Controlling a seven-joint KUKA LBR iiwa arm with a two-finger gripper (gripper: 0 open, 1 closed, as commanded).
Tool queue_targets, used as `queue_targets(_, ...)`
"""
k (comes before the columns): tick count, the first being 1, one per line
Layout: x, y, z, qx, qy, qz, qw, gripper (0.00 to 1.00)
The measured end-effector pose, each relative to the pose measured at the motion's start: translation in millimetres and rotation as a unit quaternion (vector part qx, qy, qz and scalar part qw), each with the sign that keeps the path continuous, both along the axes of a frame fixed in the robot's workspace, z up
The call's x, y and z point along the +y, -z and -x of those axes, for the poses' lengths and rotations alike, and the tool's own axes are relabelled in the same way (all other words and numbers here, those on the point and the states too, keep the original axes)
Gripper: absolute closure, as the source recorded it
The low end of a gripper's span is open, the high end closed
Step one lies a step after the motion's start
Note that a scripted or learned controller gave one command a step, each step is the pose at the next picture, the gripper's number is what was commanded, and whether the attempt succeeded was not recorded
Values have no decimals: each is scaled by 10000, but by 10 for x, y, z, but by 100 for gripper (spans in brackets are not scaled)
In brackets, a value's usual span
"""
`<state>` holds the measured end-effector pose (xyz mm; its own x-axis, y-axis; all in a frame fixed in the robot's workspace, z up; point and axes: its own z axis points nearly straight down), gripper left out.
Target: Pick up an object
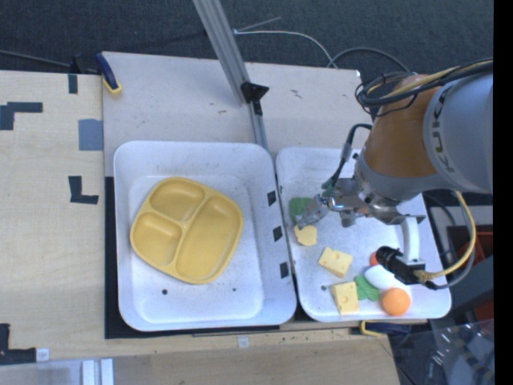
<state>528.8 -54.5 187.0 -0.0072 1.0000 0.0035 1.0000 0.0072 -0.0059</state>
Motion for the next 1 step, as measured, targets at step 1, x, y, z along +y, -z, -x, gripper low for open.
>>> queue_targets(1,982,-10,-482,-31,-16,5,10000,0)
